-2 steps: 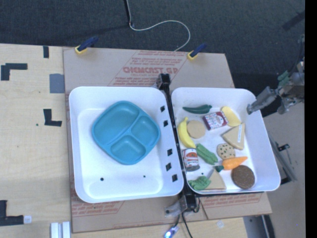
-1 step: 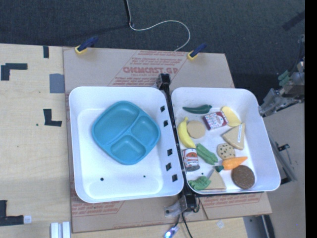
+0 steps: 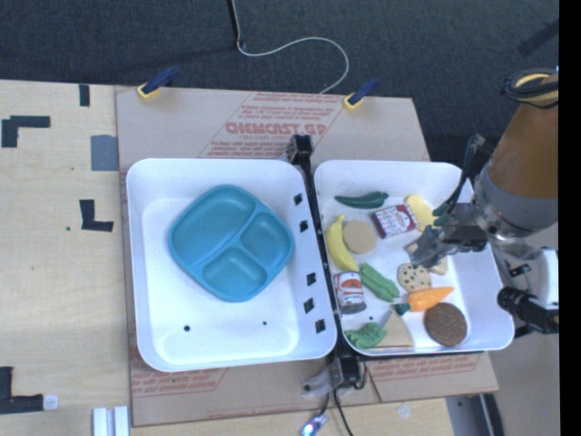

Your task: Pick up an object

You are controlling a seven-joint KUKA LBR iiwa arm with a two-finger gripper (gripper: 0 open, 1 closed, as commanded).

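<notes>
The right bin (image 3: pixel 472 271) holds several toy foods. Among them are a green chili (image 3: pixel 361 199), a yellow lemon (image 3: pixel 419 210), a red packet (image 3: pixel 392 220), a banana (image 3: pixel 340 243), a tan disc (image 3: pixel 359 236), a green pickle (image 3: pixel 379 282), a small can (image 3: pixel 349 292), a chip cookie (image 3: pixel 413 277), a carrot (image 3: pixel 428 298) and a brown patty (image 3: pixel 446 323). My gripper (image 3: pixel 427 249) hangs low over the bin's middle right. It is just above the chip cookie and to the right of the tan disc. Its dark body hides what lies under it.
The left bin (image 3: pixel 154 334) holds a blue divided plate (image 3: pixel 231 242). A black divider (image 3: pixel 313 243) runs between the bins. A green leafy piece (image 3: pixel 365 337) and a bread slice (image 3: pixel 398 332) lie at the right bin's front. A cable (image 3: pixel 290 48) loops behind the bench.
</notes>
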